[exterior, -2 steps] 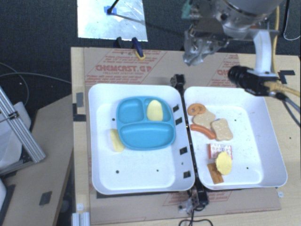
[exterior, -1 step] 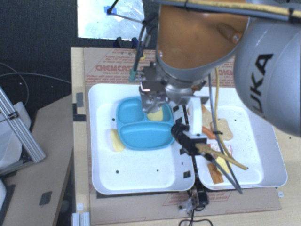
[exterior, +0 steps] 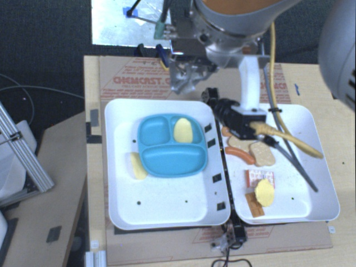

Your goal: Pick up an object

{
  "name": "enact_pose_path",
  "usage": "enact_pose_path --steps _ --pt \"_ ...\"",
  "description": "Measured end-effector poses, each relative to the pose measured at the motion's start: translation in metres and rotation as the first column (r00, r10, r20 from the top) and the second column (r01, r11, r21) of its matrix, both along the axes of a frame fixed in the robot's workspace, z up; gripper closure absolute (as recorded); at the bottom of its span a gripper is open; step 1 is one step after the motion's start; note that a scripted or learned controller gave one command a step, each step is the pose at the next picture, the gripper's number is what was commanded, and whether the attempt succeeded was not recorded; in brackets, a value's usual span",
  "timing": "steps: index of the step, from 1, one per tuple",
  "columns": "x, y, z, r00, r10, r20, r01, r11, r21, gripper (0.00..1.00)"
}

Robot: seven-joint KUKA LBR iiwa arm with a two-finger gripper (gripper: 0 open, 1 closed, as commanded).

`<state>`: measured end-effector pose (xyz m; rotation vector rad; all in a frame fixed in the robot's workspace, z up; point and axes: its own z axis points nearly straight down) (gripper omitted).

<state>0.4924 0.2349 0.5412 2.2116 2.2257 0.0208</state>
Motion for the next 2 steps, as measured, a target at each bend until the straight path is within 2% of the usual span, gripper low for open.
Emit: enact_pose_path --steps 1,2 --pt "-0.007 -0.025 -0.119 1.000 -0.008 -0.019 0.007 1.000 -0.010 1.00" --pt "-0.006 -0.011 -0.185 1.000 -0.006 -0.015 0.006 1.000 -0.008 1.00"
